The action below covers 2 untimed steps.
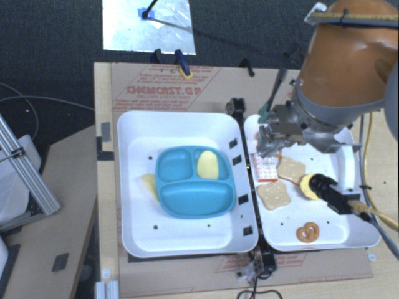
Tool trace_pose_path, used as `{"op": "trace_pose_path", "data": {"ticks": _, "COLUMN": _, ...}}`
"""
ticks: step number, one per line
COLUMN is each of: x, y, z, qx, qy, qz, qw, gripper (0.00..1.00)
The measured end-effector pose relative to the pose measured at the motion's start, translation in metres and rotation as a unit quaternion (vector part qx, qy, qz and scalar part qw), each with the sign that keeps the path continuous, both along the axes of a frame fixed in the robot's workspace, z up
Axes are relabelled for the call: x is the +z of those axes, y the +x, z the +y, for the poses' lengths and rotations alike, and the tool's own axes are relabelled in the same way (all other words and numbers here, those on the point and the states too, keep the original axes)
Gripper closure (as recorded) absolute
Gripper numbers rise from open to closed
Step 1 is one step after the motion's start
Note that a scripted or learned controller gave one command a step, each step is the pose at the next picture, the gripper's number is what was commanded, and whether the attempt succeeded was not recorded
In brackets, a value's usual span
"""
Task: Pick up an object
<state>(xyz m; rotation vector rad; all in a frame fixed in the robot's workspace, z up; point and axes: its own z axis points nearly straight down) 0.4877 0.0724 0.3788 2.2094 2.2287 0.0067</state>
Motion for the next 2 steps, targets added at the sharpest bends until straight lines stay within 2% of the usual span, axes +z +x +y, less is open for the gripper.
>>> {"op": "trace_pose_path", "data": {"ticks": 2, "x": 0.022, "y": 0.001, "z": 0.0, "qx": 0.004, "qy": 0.0001, "qz": -0.003, "qw": 1.0, "gripper": 1.0}}
